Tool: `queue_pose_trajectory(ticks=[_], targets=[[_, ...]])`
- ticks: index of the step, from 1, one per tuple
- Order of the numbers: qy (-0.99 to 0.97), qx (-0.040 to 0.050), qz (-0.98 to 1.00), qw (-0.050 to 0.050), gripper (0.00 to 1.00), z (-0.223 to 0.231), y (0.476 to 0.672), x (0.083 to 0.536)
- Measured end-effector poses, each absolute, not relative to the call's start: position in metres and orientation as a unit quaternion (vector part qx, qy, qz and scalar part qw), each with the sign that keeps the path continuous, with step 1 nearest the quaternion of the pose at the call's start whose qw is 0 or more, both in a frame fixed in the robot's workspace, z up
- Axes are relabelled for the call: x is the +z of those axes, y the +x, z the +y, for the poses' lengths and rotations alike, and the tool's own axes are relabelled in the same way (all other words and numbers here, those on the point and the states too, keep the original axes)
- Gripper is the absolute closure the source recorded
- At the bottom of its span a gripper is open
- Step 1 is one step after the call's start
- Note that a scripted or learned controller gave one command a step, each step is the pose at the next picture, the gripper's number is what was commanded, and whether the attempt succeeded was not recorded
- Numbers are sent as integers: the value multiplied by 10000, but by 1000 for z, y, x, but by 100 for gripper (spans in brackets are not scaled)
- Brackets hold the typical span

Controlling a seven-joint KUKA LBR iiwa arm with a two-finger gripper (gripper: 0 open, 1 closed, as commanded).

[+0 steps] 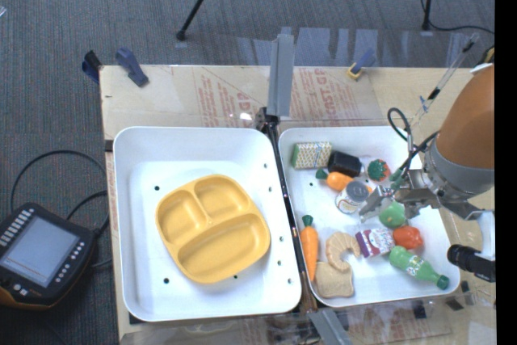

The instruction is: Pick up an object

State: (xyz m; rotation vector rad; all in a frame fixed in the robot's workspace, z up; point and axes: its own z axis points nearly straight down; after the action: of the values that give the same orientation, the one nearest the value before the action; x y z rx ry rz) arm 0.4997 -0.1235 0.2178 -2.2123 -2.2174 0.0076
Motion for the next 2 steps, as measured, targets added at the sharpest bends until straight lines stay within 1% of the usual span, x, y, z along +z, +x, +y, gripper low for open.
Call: queue_pose_trajectory(ticks=[1, 2], targets=[[-6796, 25, -7336, 42, 0, -128, 594, 195], [-6798, 16, -7334, 32, 0, -128, 595, 196]])
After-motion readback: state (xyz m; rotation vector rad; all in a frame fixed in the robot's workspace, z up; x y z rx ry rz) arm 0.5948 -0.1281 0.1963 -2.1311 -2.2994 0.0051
